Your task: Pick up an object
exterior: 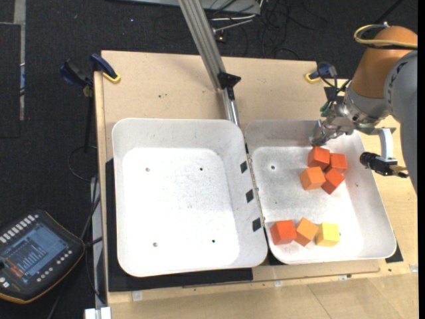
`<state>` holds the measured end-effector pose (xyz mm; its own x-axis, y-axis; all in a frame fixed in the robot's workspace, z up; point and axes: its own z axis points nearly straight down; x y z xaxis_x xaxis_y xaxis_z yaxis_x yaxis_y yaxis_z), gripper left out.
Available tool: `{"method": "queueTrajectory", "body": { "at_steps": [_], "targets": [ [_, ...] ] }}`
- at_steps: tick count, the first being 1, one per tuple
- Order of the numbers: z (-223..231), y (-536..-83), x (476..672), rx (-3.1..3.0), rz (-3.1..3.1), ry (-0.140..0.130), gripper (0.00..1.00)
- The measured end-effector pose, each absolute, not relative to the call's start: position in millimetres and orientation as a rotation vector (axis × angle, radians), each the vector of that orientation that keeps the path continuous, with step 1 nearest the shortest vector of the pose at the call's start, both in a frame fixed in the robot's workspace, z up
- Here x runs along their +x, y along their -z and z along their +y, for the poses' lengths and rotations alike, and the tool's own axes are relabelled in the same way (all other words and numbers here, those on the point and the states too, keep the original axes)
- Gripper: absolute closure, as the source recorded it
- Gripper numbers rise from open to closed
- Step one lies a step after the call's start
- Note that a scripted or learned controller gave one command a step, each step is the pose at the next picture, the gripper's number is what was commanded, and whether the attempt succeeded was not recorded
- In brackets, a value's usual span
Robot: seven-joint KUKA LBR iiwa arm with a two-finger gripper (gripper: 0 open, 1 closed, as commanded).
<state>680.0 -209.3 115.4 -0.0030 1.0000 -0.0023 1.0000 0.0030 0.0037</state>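
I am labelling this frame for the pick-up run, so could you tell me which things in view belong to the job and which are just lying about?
Part of the job:
- gripper, over the right bin
- upper cluster of blocks just below it
- lower row of blocks near the front edge

Just lying about:
- left bin
- handheld controller on the floor
- blue and yellow clamps on the bench corners
- metal pole

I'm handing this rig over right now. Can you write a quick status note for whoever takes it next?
Gripper: low over the far end of the right bin, beside the upper block cluster; nothing visibly held.
Upper cluster: four orange and red blocks bunched together.
Near row: red-orange block, orange block, yellow block, side by side.
Left bin: holds no blocks.
Done: no block picked up.
Left: grasp one block, probably from the upper cluster, and lift it.
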Motion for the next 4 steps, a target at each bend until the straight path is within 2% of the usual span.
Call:
{"method": "queueTrajectory", "body": {
  "at_steps": [2, 4],
  "targets": [
    [-218, -220, 680.3, 2.213, 2.218, -0.006, 1.00],
    [-120, -229, 633.5, 2.216, 2.230, 0.000, 1.00]
  ]
}}
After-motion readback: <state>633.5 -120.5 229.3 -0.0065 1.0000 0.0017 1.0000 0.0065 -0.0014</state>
